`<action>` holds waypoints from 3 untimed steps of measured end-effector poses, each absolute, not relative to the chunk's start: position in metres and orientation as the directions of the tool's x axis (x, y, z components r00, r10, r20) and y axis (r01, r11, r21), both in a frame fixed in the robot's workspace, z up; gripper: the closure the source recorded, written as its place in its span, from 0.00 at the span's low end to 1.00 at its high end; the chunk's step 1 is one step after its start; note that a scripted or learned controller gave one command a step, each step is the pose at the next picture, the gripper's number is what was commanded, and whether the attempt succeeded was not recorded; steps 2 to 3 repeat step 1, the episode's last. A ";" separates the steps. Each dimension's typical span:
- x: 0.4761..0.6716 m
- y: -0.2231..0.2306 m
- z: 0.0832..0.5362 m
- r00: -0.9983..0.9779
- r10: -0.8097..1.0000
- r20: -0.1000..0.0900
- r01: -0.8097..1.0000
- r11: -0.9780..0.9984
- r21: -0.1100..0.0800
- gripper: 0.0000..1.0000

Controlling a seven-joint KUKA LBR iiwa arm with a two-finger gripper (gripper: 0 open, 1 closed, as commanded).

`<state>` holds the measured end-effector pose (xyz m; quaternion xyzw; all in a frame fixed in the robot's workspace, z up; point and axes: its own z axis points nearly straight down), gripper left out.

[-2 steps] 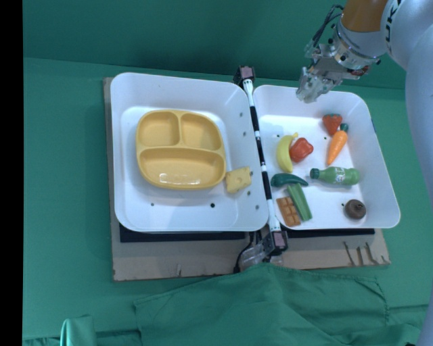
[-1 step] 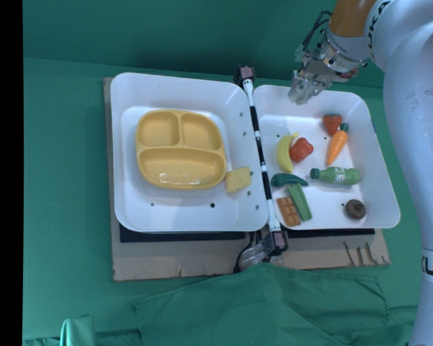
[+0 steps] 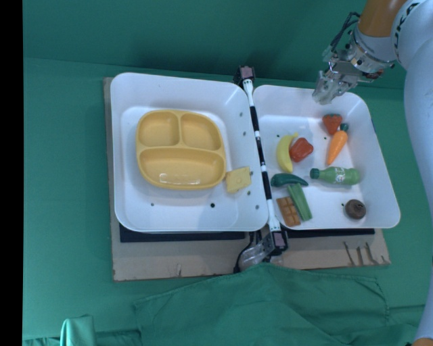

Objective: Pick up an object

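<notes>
The two-finger gripper (image 3: 329, 90), its opening impossible to judge, hangs just above the small red plastic strawberry (image 3: 331, 123) beside the orange carrot (image 3: 336, 146); light, rigid, probably slippery, best pinched across its middle.

1 fixed camera looks down at a slant on 2 white bins (image 3: 128, 203), arm (image 3: 416, 101) entering right.

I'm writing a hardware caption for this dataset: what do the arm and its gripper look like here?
The arm is a smooth, rounded, pale grey tube with an orange band above the wrist. Below the band sits a silvery metal wrist section with dark cables looped beside it. The gripper is a small grey metal block ending in short fingers.
</notes>
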<state>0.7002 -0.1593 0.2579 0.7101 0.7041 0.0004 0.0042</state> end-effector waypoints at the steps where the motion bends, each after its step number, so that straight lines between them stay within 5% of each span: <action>1: 0.700 -0.183 0.218 0.006 1.000 -0.004 1.000 -0.006 0.000 1.00; 3: 0.700 -0.183 0.218 0.006 1.000 -0.004 1.000 -0.006 0.000 1.00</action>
